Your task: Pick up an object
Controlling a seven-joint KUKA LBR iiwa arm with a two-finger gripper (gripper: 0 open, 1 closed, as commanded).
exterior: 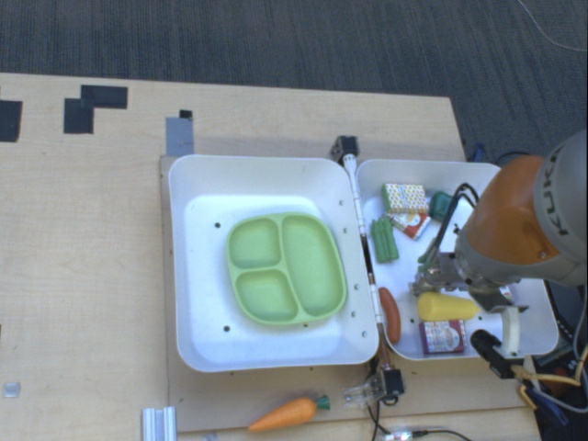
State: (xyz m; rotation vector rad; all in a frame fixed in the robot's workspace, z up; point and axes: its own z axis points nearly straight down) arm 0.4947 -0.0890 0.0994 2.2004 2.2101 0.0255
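Observation:
The right bin (549, 338) holds several small items. A patterned box (406, 197) and a red-and-white packet (412, 224) lie at its far end, with a teal piece (441, 204) beside them. A green pickle-like piece (383, 240) lies along the left wall, and a brown sausage (390, 312) sits nearer the front. A yellow block (448, 307) rests next to a red-labelled can (442, 337). My gripper (439, 283) hangs low in the bin just above the yellow block's far edge, under the orange wrist band (513, 223).
The left bin (184, 283) bears a green divided plate (285, 269). An orange carrot (287, 414) lies on the bench in front of the bins. A metal clamp (346, 147) stands at the far end of the seam between the bins.

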